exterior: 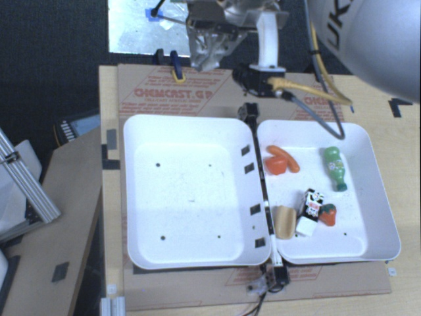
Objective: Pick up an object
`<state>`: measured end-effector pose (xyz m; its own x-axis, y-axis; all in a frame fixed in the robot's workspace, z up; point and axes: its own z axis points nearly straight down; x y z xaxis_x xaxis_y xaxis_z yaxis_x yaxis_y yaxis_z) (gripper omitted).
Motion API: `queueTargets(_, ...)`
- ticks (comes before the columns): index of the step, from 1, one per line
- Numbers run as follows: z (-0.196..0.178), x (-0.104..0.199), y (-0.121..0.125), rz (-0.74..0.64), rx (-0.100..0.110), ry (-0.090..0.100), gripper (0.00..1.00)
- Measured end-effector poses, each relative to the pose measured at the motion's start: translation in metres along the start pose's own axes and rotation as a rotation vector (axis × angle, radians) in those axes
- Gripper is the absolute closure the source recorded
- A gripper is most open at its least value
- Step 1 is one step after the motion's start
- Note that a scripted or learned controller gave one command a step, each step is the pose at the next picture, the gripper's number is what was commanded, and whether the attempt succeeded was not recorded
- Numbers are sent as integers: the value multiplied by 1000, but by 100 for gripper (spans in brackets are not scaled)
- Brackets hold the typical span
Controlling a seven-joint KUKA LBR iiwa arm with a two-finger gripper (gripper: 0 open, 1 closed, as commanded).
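White bins sit side by side on a cardboard sheet (pixel 197 92) over the wooden bench (pixel 79 176), dark floor behind. Right bin (pixel 375 196) holds an orange carrot (pixel 281 159), green bottle (pixel 334 167), tan piece (pixel 285 221), cow-print carton (pixel 310 210) and small red-green item (pixel 327 213). Left bin (pixel 191 189) adjoins it. Gripper (pixel 209 52) hangs beyond the left bin's far edge, well apart from the carrot; its opening can't be made out.

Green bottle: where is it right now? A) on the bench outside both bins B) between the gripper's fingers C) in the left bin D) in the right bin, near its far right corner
D: the green bottle lies on the floor of the right bin, toward its far right corner, well below the gripper raised beyond the bins.
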<state>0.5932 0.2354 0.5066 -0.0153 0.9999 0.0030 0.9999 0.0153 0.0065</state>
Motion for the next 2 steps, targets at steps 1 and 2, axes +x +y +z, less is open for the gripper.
queueTargets(1, -11, 0, 0, -5, -2, 1, 100)
queueTargets(2, -24, 0, -45, 9, 6, -2, 100)
